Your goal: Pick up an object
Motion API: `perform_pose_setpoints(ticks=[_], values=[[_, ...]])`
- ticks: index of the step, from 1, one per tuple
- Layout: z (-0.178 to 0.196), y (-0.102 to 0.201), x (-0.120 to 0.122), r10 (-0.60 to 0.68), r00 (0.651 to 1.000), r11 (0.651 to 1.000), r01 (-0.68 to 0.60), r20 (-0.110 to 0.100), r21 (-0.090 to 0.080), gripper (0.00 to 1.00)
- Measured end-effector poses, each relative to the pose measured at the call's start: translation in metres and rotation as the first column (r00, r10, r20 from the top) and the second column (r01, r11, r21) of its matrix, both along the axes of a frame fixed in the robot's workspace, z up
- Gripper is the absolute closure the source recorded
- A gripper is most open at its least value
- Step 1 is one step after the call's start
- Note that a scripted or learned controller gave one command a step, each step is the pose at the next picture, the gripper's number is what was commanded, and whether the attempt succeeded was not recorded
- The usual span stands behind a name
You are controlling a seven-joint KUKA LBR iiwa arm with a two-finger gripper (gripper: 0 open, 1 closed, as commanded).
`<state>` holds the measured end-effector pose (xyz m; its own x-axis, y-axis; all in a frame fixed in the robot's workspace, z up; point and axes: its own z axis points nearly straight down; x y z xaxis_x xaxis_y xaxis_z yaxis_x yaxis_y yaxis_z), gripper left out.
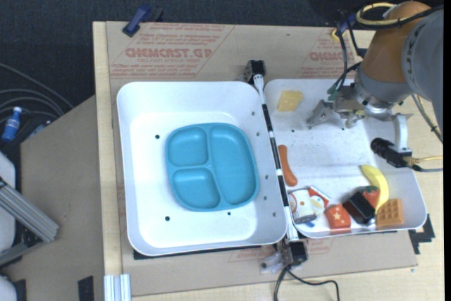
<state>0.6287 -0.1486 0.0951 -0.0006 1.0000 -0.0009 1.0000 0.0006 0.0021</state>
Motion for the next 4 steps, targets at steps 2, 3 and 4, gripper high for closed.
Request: perform_pose_setpoints(ticks=[2,3,4], values=[[0.010,0.000,0.001,0.000,1.000,1.000,0.000,0.002,0.000,0.00],[-0.010,-0.068,-0.039,0.003,1.000,1.000,-0.003,-0.004,0.009,0.00],[-0.011,-0.072,-0.150,0.001,1.000,1.000,-0.001,-0.008,0.010,0.00]])
